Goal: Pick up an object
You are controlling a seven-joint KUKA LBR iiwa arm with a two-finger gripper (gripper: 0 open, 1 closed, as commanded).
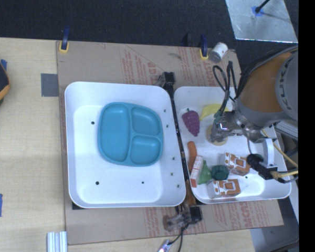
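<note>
The gripper [219, 130] hovered low over the right bin [262, 192], poised to choose among scattered toy food; the purple grapes [191, 122] lay just left. Its grasp state was indiscernible.

Two white bins [73, 140] on brown cardboard [121, 62]; left bin holds a teal divided plate [130, 134], right bin a purple grape bunch [191, 122], yellow item [210, 110], orange carrot [191, 152], dark green item [219, 171], and orange-and-white patterned packets [225, 188].
</note>
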